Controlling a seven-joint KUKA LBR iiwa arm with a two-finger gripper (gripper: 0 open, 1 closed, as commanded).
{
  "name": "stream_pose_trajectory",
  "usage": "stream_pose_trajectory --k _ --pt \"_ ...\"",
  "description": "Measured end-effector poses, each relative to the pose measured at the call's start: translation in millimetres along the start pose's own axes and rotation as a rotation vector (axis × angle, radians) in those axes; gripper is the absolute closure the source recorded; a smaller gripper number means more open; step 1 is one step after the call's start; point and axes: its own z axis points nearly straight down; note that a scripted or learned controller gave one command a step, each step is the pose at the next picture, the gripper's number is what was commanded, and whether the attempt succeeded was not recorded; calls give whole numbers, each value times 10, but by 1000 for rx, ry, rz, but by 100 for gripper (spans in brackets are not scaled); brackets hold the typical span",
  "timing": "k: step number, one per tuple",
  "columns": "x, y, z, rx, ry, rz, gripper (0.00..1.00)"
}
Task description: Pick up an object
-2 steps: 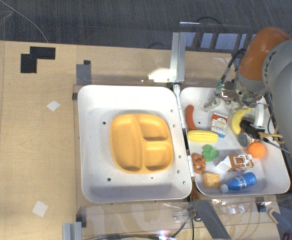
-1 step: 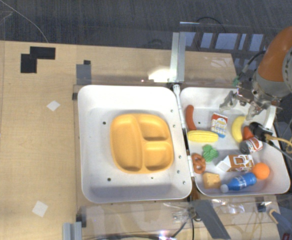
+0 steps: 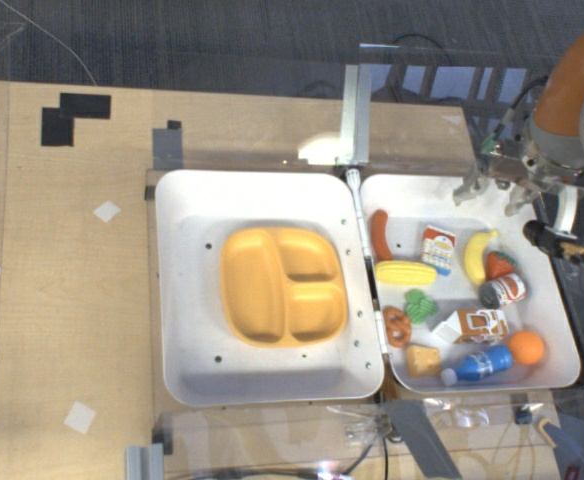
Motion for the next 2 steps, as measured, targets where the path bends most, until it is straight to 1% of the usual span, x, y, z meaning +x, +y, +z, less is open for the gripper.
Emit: stream_pose_trajectory --k 1,2 --pt "167 -233 376 5 1 450 0" --pt "-98 -325 177 2 2 527 0"
